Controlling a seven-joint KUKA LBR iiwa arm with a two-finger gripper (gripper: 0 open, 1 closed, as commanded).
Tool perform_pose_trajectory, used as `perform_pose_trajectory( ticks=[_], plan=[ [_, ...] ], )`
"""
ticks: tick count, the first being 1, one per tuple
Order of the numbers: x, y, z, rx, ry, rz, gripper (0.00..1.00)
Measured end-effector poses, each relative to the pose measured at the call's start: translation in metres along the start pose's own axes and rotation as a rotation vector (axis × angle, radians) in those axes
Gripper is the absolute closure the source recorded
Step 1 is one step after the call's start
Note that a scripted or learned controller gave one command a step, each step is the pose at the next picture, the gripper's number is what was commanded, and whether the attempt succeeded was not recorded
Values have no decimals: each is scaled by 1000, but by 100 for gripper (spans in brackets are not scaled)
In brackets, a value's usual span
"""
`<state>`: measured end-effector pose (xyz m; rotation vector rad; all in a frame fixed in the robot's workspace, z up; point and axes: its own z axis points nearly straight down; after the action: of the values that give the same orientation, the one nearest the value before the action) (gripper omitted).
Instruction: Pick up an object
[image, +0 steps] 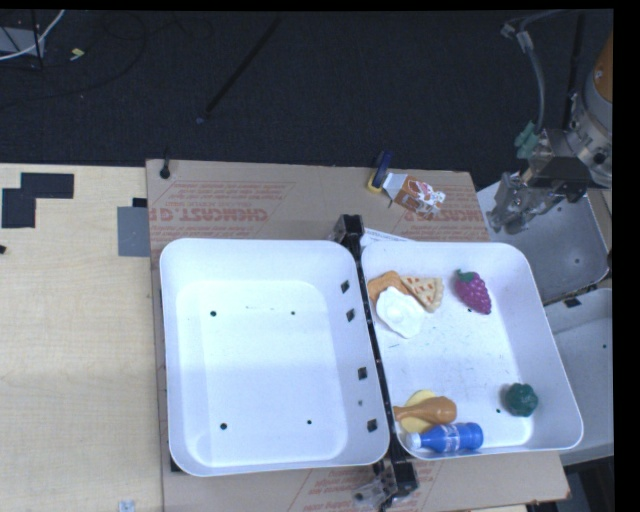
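- White plastic right bin (545, 330), holding every candidate: purple grapes (474, 291) at 1 o'clock, waffle wedge (424, 291) and fried egg (402, 312) overlapping at 11 o'clock, green lump (520, 399) at 4 o'clock, drumstick (430, 410) and blue bottle (450, 437) packed together at 7 o'clock.
- White left bin (190, 350) alongside, sharing the middle divider.
- Grey gripper (522, 200) parked beyond the right bin's 1 o'clock corner, outside its rim, carrying nothing visible; jaw state impossible to tell from this slant and blur.
- Nothing lifted yet; approach not begun, by the look of it.
- Likely trouble: descending on the egg-and-waffle overlap and pinching an edge only, with the flat pieces sliding out.
- Equally risky: the drumstick and bottle cluster, tight against the wall at 7 o'clock, leaving little room for a finger and inviting a rim strike.
- Rounded bottle probably prone to rolling away under a glancing touch.
- Safest bets, seemingly: grapes or green lump, each standing well apart from neighbours.
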<state>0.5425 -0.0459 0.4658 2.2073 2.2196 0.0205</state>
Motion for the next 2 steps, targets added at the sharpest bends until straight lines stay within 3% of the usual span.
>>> perform_pose_trajectory(
  ticks=[1,2],
  plan=[
    [62,27,-76,10,0,-1,100],
    [-17,104,5,24,-5,11,100]
  ],
)
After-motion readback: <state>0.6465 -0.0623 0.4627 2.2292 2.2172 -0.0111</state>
